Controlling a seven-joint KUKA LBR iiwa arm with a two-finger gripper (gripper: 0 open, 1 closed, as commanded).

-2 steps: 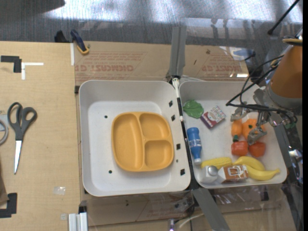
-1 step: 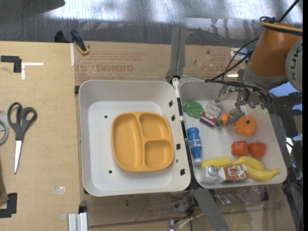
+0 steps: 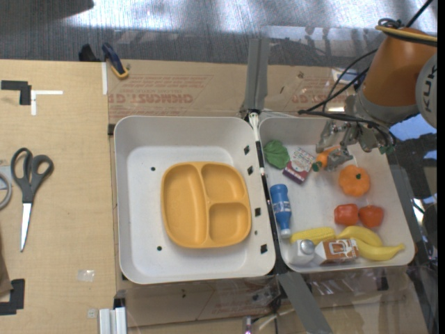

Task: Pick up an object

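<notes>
While the gripper (image 3: 334, 152) is hanging over the right bin (image 3: 400, 186) near the pumpkin (image 3: 354, 181), can't tell its grip state.

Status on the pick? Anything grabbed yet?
Done: the arm has reached the right bin; the end effector sits low over its far end, by the small orange piece. In hand: nothing visibly gripped. Left: grasp and lift; the pumpkin and banana lie untouched.
</notes>
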